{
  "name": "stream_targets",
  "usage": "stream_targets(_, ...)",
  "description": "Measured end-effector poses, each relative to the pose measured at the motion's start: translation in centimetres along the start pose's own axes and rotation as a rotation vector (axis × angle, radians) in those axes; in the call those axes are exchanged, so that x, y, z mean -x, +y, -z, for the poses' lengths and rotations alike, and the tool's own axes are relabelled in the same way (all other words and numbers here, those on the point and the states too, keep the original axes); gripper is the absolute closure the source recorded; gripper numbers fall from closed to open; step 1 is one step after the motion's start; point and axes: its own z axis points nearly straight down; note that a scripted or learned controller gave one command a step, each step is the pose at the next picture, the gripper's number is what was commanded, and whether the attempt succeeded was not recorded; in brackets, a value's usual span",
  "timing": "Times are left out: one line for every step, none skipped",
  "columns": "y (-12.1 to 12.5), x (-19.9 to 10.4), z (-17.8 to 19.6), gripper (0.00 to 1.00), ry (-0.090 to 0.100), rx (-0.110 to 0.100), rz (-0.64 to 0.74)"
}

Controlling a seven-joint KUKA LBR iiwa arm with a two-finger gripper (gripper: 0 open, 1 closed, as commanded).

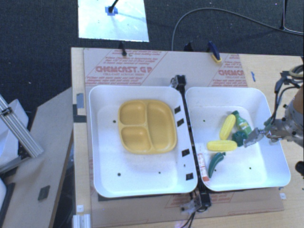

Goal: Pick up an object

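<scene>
Right bin (266, 175), mid-right of frame: claw (252, 137) sits at the right edge of the toy cluster, can't tell its state. Green bottle (242, 125) lies just left of it, nearly touching, long axis slanting upper-left to lower-right. Two corn cobs (227, 126) further left.

The right bin (280, 172) holds a small cluster of toy foods. A yellow corn cob (228, 126) lies at a slant, its upper end just beside a green bottle (242, 125) with a pale label, which leans the other way. Below them a second yellow corn cob (222, 146) lies nearly level, close under the first. A dark green pepper (215, 163) rests below that, curved and pointing down towards the bin's left wall. The left bin (102, 127) holds a yellow divided plate (146, 126), lying flat near its middle.
</scene>
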Motion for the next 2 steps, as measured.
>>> stream_targets(0.3, 0.0, 0.5, 0.0, -0.003, 0.011, 0.004)
stream_targets(0.9, -0.9, -4.5, 0.0, -0.001, 0.008, 0.003)
